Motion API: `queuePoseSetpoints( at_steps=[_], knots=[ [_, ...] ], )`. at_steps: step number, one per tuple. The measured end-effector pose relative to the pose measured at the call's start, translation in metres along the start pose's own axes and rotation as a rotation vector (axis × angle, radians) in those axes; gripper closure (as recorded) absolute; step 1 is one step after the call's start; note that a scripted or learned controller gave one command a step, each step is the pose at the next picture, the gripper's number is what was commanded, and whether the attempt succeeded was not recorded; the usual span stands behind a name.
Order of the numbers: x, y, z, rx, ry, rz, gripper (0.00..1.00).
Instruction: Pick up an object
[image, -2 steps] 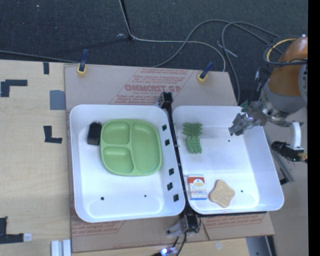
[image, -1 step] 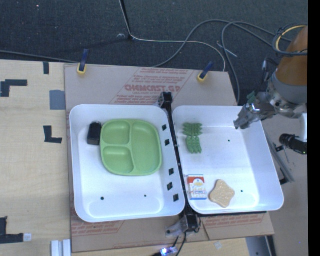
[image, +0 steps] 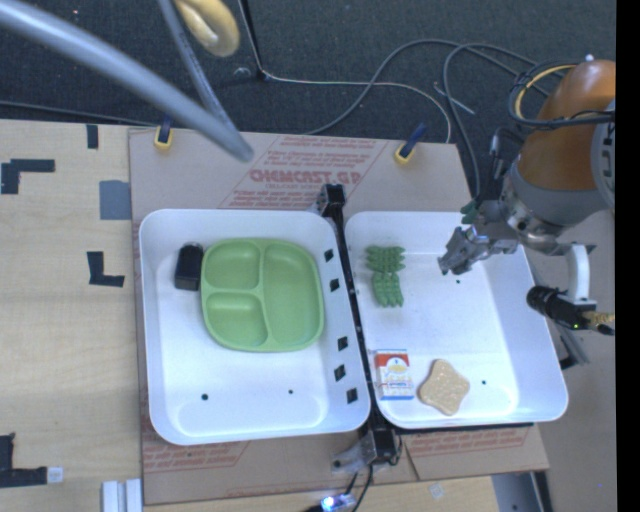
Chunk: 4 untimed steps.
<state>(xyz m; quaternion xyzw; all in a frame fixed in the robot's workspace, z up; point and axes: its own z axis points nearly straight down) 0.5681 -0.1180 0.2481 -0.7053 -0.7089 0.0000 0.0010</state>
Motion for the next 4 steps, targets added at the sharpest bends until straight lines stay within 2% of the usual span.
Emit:
queuePoseSetpoints(
  at_steps=[2,4],
  knots=[
    [0.101,-0.021,-0.006,0.001,0.000,-0.002,1.00],
    [0.193,-0.056,0.023,0.003,-0.001,0.000,1.00]
  ],
)
